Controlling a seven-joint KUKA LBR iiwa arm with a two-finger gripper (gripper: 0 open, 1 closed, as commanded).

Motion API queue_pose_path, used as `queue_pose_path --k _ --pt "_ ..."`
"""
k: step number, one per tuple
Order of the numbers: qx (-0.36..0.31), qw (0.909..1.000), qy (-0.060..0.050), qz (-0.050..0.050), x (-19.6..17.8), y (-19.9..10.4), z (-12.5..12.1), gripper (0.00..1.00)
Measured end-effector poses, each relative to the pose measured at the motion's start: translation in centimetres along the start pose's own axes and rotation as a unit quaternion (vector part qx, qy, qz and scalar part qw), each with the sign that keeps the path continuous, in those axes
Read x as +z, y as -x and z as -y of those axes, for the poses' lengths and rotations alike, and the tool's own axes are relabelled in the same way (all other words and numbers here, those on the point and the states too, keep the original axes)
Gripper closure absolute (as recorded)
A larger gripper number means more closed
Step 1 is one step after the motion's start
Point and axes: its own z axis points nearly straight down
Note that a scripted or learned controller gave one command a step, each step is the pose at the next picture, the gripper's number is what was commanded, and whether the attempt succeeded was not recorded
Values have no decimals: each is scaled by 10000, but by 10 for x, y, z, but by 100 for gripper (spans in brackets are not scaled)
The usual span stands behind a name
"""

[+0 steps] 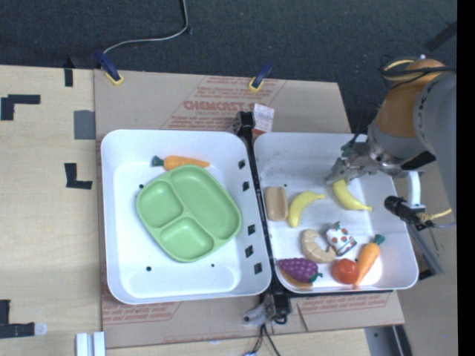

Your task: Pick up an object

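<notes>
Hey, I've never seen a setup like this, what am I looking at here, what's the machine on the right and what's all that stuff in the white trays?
It is one picture from a fixed camera above a bench, looking down at a slant. The grey and orange machine is a robot arm; its gripper hangs over the right bin, beside a banana. I cannot tell whether it grips anything. That bin also has a second banana, a bread roll, grapes, a tomato, a carrot and pastry-like toys. The left bin holds a green divided plate and another carrot.
</notes>
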Motion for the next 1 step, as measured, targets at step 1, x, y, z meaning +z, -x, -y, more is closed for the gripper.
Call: queue_pose_path --k 1 --pt "-5 10000 -18 -27 11 -76 -19 100"
